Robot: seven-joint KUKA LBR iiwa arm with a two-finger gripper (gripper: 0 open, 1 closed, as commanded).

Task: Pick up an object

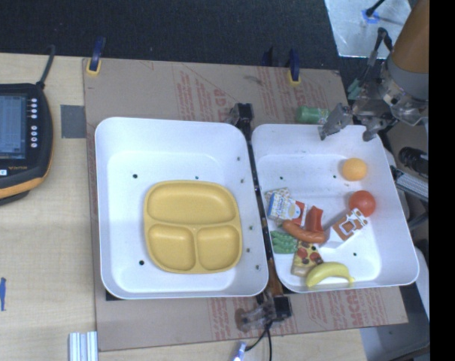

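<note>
Nearest us lies the cardboard sheet [174,329] under both bins. We see the arm [411,43] reaching in at upper right, its gripper [350,126] hanging over the far edge of the right bin [396,273] with its two dark fingers spread wide and nothing between them. Our left bin [118,201] holds a smooth yellow divided plate [192,226]. In the right bin sit a curved banana [329,274], a glossy red tomato [362,201], a round orange [354,169], a sausage [304,232], a pizza slice [307,258] and small cartons, well apart from the gripper.
</note>
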